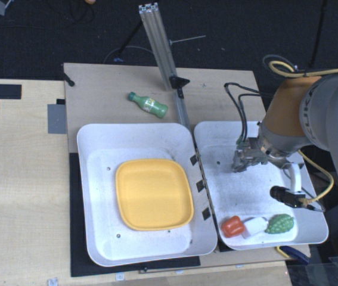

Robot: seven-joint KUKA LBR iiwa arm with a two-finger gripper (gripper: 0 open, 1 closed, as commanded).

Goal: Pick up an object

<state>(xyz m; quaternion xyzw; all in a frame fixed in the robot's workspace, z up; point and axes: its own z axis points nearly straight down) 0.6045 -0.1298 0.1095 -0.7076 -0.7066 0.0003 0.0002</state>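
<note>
We see the gripper (241,161) low over the right bin (228,189), near its upper middle, with nothing between its fingers. Along that bin's near edge lie a red piece (233,226), a white piece (254,226) and a green piece (279,223). The left bin (94,159) holds a yellow plate (154,193). A green bottle (148,104) lies on the bench (97,94) behind.

Two white bins (97,159) (312,234), one yellow plate (154,193), one green bottle (148,105)

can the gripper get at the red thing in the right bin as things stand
Probably yes. The gripper hovers over the right bin, and the red thing lies uncovered near the front edge, a white piece touching its right side.
</note>
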